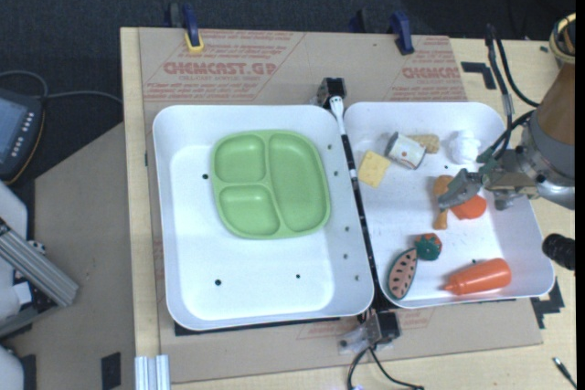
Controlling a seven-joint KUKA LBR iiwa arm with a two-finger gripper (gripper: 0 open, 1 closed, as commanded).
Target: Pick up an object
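The arm comes in from the right side and its gripper (462, 185) is low over the right bin (416, 111), near the middle of that bin's right half. Just below the fingertips lies an orange round object (470, 208), and a small orange piece (442, 202) lies at its left; the gripper seems to touch or almost touch the round one, but I cannot tell if the fingers are closed around it or how wide they stand, because the metal parts hide this. Other things lie in the same bin: a yellow cheese-like block (373, 168) near the left wall, a small tin can (405, 150) lying on its side with a cracker-like piece (426, 142) just behind it, a white object (464, 144) near the far right, a slice of watermelon (402, 273) near the front, a small red and green fruit (428, 247) beside it, and an orange carrot (476, 276) at the front right. In the left bin (174, 196) rests a green divided plate (271, 184).
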